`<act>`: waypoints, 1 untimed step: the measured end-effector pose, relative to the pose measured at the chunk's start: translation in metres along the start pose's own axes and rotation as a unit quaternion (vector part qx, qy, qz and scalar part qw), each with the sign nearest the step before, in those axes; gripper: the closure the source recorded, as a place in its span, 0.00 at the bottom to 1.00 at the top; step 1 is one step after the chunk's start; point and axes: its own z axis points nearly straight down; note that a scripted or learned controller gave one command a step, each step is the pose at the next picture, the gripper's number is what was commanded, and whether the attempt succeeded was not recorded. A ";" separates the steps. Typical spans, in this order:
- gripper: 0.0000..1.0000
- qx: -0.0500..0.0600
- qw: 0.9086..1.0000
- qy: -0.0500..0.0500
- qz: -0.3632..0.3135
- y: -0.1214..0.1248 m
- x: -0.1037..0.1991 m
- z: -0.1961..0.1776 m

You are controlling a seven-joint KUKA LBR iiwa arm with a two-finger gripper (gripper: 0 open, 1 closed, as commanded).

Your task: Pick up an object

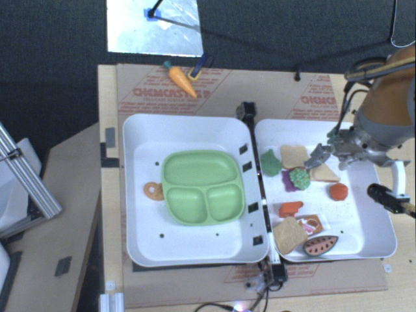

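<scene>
The right bin (380,229) holds several toy foods: a green leaf (270,162), a tan bread slice (294,155), a purple and green bunch (297,179), a pale wedge (325,173), a red tomato (338,191), an orange-red piece (290,208), a tan cracker (288,234) and a watermelon slice (320,245). My gripper (319,155) hangs over this bin's upper middle, between the bread slice and the pale wedge. It is right above the wedge's near corner. Nothing shows as held.
The left bin (140,174) carries a green divided plate (201,187) and a small orange ring (154,191). A toy carrot (182,81) lies on the cardboard behind the bins. A black divider (253,174) runs between the bins. The arm (390,109) fills the right bin's far right.
</scene>
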 end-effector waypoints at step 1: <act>0.00 -0.007 1.000 -0.001 -0.001 0.003 0.000 -0.007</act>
